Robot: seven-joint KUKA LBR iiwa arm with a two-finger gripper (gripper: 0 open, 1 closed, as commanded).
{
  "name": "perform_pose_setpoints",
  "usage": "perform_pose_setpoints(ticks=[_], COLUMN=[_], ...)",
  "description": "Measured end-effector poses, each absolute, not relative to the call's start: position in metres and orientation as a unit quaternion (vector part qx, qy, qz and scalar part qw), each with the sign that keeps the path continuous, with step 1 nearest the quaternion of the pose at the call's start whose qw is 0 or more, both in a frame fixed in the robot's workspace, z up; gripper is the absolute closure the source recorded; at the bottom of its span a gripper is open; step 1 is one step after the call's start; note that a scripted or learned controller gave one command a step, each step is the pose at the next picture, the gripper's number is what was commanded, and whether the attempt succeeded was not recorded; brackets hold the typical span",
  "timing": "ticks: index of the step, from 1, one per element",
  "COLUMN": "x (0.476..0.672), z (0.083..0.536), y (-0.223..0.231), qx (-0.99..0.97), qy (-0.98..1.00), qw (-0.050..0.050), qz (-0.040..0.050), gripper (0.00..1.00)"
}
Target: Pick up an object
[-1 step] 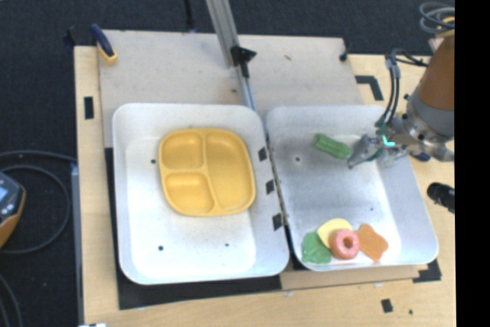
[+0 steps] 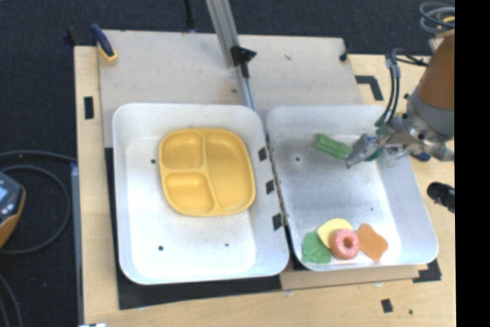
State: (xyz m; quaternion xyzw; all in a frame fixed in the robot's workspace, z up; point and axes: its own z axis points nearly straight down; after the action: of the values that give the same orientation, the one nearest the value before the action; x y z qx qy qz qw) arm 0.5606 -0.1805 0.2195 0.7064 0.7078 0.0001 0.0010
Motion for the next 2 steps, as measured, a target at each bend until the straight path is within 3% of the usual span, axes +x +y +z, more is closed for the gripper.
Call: perform_pose_setpoints(ticks=[2], x=[0.567], z=[0.106], y=[-0.183], qx=[0.707], qy=[0.707], qw=[-0.001], qz=[-0.0012], gripper=[0.00])
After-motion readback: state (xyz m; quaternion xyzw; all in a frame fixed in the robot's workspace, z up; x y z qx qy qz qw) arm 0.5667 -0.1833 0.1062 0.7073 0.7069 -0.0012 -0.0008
